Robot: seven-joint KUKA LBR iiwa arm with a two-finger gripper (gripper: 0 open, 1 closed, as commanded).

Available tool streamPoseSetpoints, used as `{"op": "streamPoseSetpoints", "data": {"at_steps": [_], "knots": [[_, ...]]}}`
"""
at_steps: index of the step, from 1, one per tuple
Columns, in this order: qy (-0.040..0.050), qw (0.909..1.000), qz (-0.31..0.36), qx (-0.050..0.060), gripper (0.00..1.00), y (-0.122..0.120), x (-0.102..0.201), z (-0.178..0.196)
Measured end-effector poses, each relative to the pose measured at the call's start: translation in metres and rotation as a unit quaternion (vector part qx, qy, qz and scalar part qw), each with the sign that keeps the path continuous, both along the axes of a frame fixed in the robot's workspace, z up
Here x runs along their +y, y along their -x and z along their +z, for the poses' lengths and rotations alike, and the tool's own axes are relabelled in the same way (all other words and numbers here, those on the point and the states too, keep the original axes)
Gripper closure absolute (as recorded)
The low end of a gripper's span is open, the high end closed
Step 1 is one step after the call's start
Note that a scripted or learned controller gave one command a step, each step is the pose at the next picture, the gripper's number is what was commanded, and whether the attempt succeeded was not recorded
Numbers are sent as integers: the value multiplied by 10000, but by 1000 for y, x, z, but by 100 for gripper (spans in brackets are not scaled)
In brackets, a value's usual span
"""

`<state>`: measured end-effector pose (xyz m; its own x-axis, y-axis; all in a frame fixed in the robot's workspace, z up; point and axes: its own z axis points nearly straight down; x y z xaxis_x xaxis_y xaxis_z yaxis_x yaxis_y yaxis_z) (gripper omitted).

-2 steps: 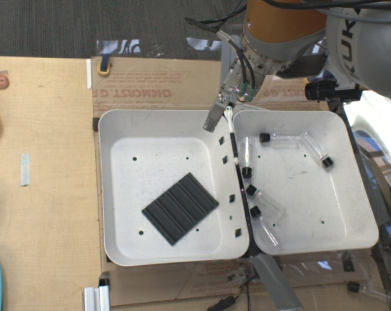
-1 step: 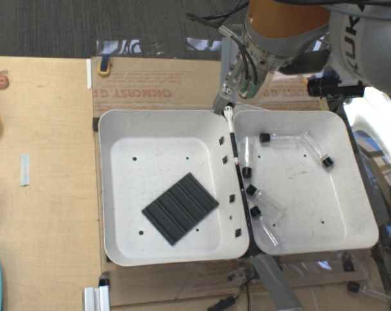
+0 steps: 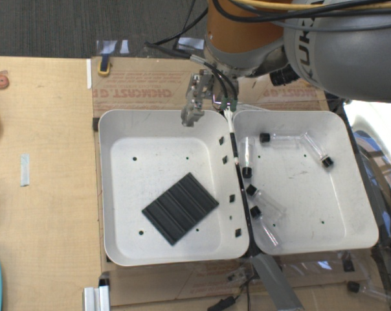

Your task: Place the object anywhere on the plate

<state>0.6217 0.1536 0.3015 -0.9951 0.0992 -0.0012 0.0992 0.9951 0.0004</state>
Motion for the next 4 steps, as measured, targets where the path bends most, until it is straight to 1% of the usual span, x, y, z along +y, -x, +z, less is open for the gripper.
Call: {"op": "streamPoseSetpoints", "data": {"at_steps": [1,2,3,4], "knots": [[-1,9673,2535,-11,100,50,-46,53],[-4,8633,5047,-10,100,34,-37,32],[-4,7661,6427,-15,100,33,-73,38],[-5,6745,7383,-9,100,100,-109,28]]}}
